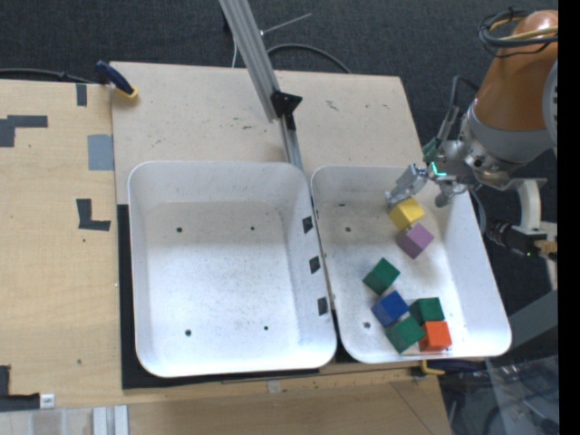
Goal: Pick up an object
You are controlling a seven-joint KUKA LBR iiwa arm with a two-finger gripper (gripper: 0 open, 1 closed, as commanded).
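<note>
The right bin (349, 193) holds several small cubes. A yellow cube (406, 213) lies near its far right side, with a purple cube (417, 240) touching it just in front. Nearer the front are a green cube (381, 275), a blue cube (391, 307), two more green cubes (405, 333) (429, 310) and an orange cube (437, 335). My gripper (420, 193) hangs just behind and above the yellow cube. It is open, one finger (400, 191) close over the yellow cube's far edge, and nothing is held between the fingers.
The left bin (217, 261) sits beside the right one, a shared rim between them. A slanted metal rail (258, 53) runs down to the bins' far junction. A blue and yellow tool (116, 79) lies on the bench's far left.
</note>
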